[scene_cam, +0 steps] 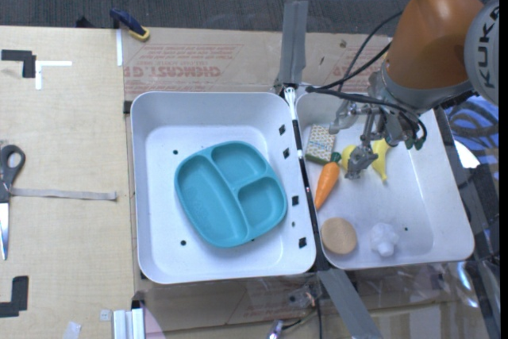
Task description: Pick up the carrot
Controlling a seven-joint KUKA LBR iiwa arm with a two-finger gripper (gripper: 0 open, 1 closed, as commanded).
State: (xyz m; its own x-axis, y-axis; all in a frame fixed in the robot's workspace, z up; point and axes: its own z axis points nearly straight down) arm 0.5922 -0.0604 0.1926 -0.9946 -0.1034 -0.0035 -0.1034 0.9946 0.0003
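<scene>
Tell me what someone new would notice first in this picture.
The arm's big orange band looms over the right bin, with the gripper low beside the carrot near that bin's left wall. A bright blue divided plate lies in the left bin.

orange carrot [326, 183] lies tilted in right bin [444, 210].

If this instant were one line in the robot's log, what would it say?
goal: carrot | claw in right bin, beside carrot | carrot lying in bin, not gripped | blue plate in left bin
</scene>
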